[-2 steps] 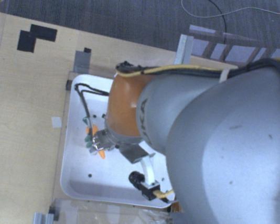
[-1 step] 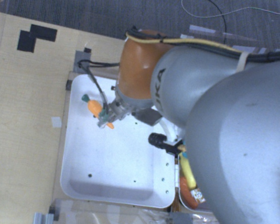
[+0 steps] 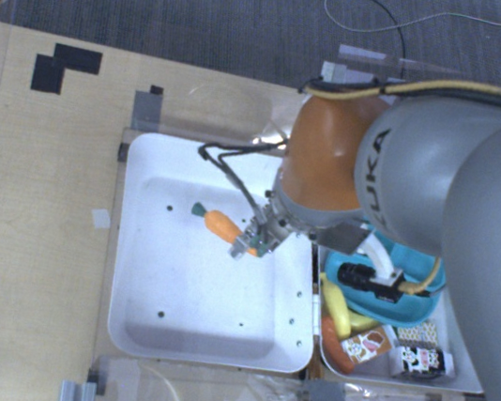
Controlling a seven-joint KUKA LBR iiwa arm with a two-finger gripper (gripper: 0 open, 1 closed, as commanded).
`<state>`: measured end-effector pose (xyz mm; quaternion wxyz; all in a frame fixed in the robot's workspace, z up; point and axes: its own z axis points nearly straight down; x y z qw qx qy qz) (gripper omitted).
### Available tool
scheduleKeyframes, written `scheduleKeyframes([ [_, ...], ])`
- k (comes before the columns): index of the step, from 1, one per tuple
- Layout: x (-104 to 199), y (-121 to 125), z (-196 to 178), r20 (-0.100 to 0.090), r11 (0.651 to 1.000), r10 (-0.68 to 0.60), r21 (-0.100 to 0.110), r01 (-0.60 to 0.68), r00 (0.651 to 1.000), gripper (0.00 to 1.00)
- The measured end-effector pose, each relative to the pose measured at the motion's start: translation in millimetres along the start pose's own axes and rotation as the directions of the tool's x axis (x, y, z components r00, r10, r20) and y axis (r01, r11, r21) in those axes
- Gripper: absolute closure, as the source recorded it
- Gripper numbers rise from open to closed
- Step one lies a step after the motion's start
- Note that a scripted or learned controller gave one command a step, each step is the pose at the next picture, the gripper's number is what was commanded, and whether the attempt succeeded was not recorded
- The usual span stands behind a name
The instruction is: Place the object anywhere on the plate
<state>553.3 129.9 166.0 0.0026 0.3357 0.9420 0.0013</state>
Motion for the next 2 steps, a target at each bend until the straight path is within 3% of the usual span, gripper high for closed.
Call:
scheduleKeyframes([
  [1, 64, 53, 23, -0.002, 0.965, 0.262, 0.002, -0.262, 0.965, 1.0],
  [2, 83, -2, 17, -0.002, 1.0, 0.006, 0.001, -0.006, 1.0, 1.0],
])
